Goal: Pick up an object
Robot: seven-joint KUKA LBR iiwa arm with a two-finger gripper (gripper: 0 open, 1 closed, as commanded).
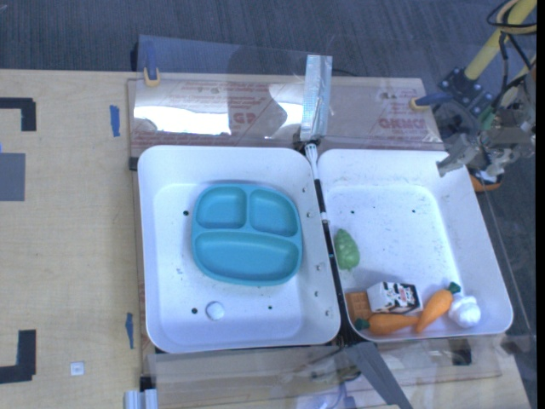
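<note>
Right bin [477,228], near edge: two orange carrots [436,307], a small printed carton [397,296] and a white round piece [465,313] lie bunched toward the near right corner. A green lump [347,250] sits against the left wall. These look like light, smooth toys; the carrot's mid-body seems the safest hold. Left bin [162,228]: teal divided plate [247,233], centred. Gripper [477,156] hovers at the far right corner; its state cannot be told.

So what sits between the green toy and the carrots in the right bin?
In the camera view, a small black-and-white carton lies between the green toy and the carrots, touching the carrots.
</note>
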